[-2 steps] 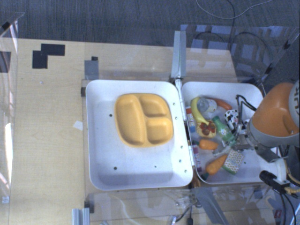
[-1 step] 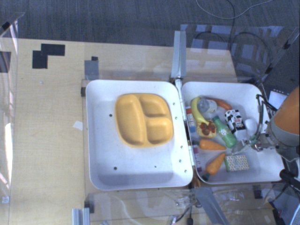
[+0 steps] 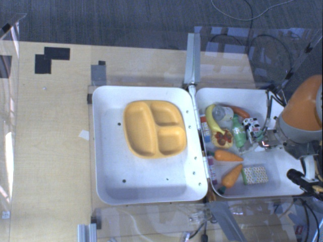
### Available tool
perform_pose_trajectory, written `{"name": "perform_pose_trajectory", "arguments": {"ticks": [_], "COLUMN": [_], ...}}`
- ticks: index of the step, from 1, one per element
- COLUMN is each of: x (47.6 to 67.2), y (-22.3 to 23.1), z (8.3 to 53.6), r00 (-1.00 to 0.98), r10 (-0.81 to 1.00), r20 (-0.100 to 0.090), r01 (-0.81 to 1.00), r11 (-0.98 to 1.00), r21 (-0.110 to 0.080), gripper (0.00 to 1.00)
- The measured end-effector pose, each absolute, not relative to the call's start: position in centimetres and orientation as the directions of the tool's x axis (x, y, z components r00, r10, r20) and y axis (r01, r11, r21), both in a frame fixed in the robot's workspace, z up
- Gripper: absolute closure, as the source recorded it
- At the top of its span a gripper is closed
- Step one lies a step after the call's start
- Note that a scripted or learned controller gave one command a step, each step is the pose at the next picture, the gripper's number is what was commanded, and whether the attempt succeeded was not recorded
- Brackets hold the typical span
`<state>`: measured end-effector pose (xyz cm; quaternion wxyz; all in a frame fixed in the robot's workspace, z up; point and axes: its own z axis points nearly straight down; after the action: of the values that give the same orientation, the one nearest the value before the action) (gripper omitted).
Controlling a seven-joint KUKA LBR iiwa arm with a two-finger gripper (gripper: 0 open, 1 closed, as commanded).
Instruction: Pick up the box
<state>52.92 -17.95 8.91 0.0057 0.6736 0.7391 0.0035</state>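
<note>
The box is small, flat and green-patterned, and it lies near the front of the right bin. My gripper reaches in from the right and hangs over the middle of that bin, beside a green bottle. It is well behind the box and apart from it. The arm's orange band is at the right edge.
The right bin also holds a banana, two carrots and a clear bottle. A thin packet stands along its left wall. A yellow divided tray lies in the left bin.
</note>
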Motion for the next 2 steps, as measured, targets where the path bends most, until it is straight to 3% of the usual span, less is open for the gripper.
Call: {"name": "perform_pose_trajectory", "arguments": {"ticks": [1, 2], "x": [53.6, 57.5], "y": [-14.4, -12.5], "z": [12.0, 18.2], "r00": [-0.041, -0.155], "r10": [0.999, 0.988], "r20": [-0.001, -0.002], "r01": [0.999, 0.988], "r11": [0.041, 0.155], "r21": [0.005, 0.006], "gripper": [0.00, 0.00]}}
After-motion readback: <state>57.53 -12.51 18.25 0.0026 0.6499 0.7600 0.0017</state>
